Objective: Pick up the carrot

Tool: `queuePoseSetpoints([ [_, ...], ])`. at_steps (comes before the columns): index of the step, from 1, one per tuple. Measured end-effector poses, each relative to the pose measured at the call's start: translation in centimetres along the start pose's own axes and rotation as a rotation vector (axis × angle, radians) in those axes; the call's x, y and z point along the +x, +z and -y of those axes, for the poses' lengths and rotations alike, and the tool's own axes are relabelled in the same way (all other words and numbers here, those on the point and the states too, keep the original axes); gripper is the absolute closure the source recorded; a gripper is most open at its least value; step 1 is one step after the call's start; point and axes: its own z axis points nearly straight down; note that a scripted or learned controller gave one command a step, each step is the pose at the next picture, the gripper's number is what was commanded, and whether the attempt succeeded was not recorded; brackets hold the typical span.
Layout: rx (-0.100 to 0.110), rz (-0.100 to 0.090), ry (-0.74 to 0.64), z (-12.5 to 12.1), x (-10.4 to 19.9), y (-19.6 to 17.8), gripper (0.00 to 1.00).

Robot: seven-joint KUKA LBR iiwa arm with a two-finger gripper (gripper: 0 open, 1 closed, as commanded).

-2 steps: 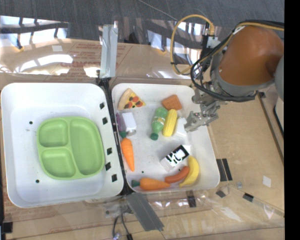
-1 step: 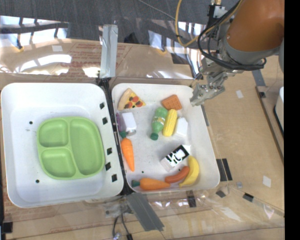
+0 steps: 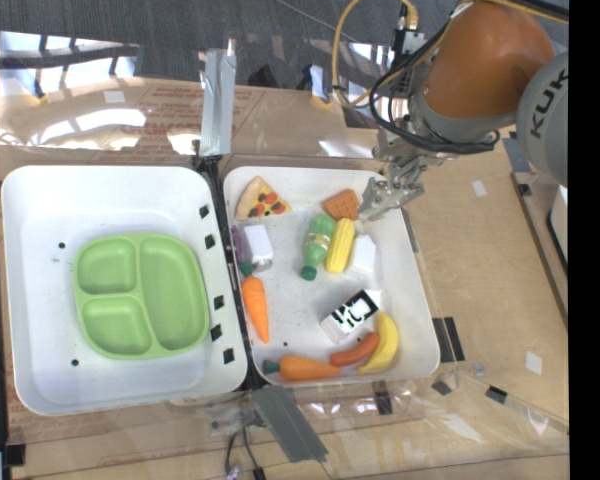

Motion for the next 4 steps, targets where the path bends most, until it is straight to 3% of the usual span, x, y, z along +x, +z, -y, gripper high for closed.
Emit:
queuePoseSetpoints([
  [1, 0.003, -0.001, -0.010, 0.0, -7.7, 1.5, 1.00],
  [2, 0.008, -0.004, -0.106, 0.2, -1.0, 1.3, 1.00],
  [3, 0.005, -0.002, -0.112, 0.0, -8.5, -0.3, 1.00],
  [4, 0.002, -0.003, -0.486, -0.4, -14.3, 0.0, 1.00],
])
